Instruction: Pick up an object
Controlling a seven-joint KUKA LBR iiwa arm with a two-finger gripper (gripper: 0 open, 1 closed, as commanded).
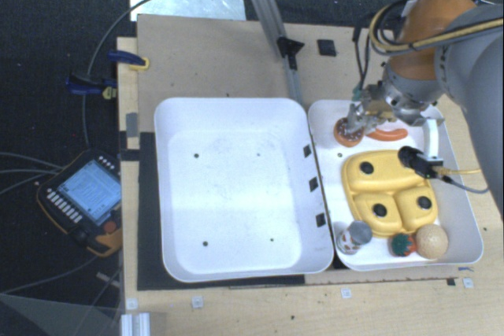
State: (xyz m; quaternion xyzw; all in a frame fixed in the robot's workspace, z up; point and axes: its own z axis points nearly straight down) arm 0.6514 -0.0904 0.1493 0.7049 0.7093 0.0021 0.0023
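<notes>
Both bins look like smooth, slightly glossy white plastic: the left bin (228, 193) at nine o'clock, the right bin (472, 236) at four. The yellow tray (386, 189) inside it seems moulded, glossy plastic. The bench top (213, 59) looks like matt brown board. The arm's orange band (433, 16) at two o'clock shines smoothly.

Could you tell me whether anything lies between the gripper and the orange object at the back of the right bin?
Nothing visible does: the gripper is right over the orange object at the right bin's back edge. The yellow tray lies nearer the front.
</notes>
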